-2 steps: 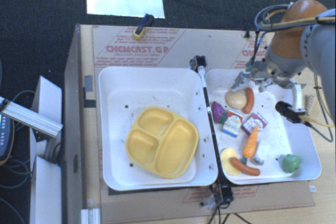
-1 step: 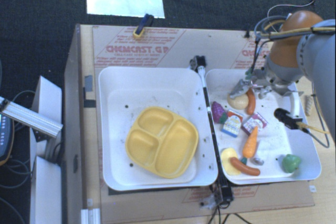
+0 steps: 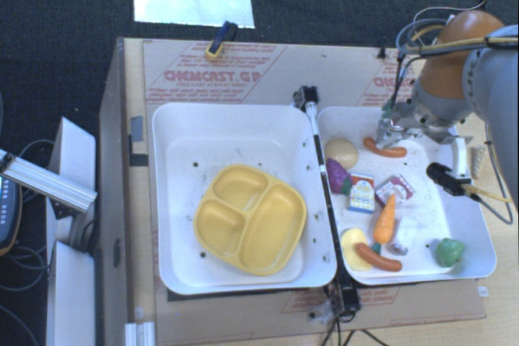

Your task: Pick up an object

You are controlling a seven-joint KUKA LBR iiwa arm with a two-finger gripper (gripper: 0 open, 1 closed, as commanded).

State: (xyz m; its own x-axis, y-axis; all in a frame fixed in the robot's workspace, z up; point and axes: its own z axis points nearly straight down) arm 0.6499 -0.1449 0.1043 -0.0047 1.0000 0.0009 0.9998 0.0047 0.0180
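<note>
Toy sausage (image 3: pixel 384 148), red and lying flat, is the object closest to the tool (image 3: pixel 390 129). It sits toward the far end of the bin nearer the arm (image 3: pixel 484 255), and the tool hangs just beside it. From where I stand I cannot tell whether the tool is wide or narrow, nor whether it touches the sausage.

The worktop (image 3: pixel 243 69) is a pale board with red printing. It carries both white bins side by side, their rims meeting down the middle. The arm (image 3: pixel 491 77) reaches in grey, with its orange band (image 3: pixel 454 53) rounded above the wrist.

The other bin (image 3: pixel 174 174) holds a yellow plate (image 3: pixel 250 219) with three compartments, lying flat and slightly skewed.

All the remaining toy food lies in the bin with the sausage:
- An orange carrot (image 3: pixel 385 219) lies near the middle.
- A second sausage (image 3: pixel 379 257) rests at the near end, touching a yellow piece (image 3: pixel 351 241) by the dividing rim.
- A beige round piece (image 3: pixel 341 151) sits close to that rim at the far end, with a purple piece (image 3: pixel 336 174) just beside it.
- A small carton (image 3: pixel 362 193) and a red-and-white packet (image 3: pixel 395 189) lie between these and the carrot.
- A green piece (image 3: pixel 448 252) sits apart in the near corner.
</note>
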